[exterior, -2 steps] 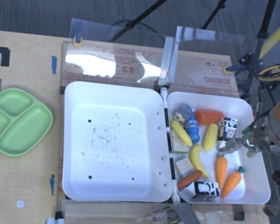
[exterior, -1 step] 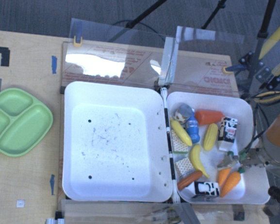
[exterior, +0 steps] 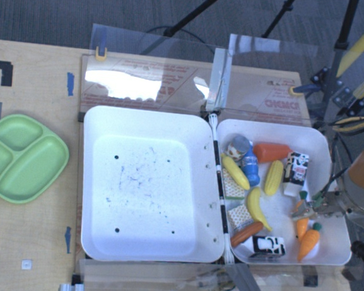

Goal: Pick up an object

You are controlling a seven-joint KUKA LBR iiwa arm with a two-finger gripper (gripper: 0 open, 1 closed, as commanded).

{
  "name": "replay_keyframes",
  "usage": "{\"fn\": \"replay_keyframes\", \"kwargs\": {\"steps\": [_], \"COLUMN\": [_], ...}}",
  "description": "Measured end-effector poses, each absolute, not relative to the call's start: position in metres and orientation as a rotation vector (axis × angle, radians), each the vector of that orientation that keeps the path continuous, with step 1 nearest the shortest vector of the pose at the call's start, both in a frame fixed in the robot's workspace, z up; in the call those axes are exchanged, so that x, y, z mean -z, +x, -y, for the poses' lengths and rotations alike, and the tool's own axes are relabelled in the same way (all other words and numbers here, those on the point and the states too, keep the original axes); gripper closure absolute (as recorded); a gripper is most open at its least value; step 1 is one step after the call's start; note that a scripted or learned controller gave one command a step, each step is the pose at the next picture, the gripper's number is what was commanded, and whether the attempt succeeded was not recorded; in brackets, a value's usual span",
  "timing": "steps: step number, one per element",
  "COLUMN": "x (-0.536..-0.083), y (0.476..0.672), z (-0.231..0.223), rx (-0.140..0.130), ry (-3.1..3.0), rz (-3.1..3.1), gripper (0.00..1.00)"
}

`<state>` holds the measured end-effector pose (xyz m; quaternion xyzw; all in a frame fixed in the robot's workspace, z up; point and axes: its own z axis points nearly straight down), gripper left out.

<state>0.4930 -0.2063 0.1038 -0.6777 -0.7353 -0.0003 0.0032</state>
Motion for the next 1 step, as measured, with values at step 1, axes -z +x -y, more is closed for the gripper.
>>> {"fn": "replay_keyframes", "kwargs": {"steps": [1], "x": [-0.2020], "y": [0.5248], "z": [0.1856], "rx": [-0.004], "ry": [-2.313], "rz": [2.121], "gripper": [1.00]}}
